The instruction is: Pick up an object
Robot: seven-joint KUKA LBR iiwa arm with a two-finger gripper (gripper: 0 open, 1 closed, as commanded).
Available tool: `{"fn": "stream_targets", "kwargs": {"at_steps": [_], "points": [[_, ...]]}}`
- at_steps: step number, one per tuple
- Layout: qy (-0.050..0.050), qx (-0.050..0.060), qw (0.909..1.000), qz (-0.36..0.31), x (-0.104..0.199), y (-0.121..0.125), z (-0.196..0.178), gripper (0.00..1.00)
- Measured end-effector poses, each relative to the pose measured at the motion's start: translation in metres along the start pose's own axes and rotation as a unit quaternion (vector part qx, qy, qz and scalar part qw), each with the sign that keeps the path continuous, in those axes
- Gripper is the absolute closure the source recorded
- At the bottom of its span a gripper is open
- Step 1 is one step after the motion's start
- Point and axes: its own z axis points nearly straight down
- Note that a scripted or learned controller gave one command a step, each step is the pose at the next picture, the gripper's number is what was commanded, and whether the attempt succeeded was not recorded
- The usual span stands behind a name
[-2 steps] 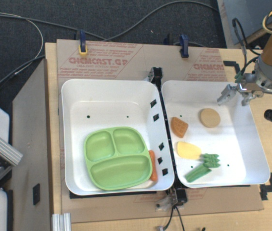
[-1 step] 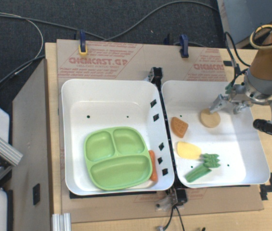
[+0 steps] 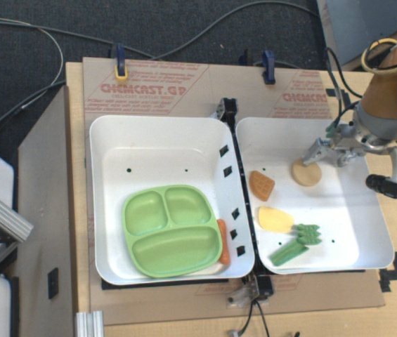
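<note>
In the right bin lie a tan round cookie-like piece, an orange-brown bread-like piece, a yellow piece and a green broccoli-like toy. My gripper hangs over the upper right part of that bin, just right of and above the tan round piece. Nothing shows between its fingers. The arm with its orange band comes in from the right edge.
The left bin holds a green divided plate with an orange carrot-like piece at its right rim. A black divider separates the bins. Cables run behind the bench, and clamps hold the cardboard.
</note>
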Motion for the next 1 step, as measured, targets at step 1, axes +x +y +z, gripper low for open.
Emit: {"fn": "stream_targets", "kwargs": {"at_steps": [1], "points": [[-0.001, -0.004, 1.0000, -0.001, 0.0001, 0.0024, -0.0136, 1.00]]}}
